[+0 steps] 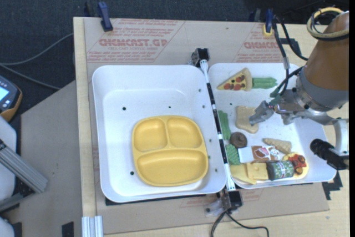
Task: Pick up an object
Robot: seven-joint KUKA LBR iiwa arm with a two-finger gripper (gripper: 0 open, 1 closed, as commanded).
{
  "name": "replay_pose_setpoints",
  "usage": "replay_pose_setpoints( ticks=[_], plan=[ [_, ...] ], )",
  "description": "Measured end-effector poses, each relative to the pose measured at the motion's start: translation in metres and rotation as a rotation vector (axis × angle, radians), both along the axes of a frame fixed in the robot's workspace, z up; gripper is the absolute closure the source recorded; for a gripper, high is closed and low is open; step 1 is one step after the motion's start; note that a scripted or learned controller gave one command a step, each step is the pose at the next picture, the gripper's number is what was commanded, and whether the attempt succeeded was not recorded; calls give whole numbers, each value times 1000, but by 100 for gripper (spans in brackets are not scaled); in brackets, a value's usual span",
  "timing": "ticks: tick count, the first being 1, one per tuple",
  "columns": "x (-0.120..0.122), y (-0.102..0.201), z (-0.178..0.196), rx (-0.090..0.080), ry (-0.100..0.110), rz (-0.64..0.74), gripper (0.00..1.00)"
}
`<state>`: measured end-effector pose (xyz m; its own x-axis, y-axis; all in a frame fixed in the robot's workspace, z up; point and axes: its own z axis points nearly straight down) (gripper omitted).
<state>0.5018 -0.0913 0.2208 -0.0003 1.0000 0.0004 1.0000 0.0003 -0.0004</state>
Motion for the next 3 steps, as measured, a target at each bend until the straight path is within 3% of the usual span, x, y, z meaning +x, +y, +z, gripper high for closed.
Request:
replay_pose_setpoints(
  ticks=[1, 2, 3],
  plan=[
    [16, -19, -138, 4, -7, -5, 0],
    [82, -104, -80, -9, -13, -4, 0],
    [105, -10, -139, 4, 4, 8, 0]
  ],
)
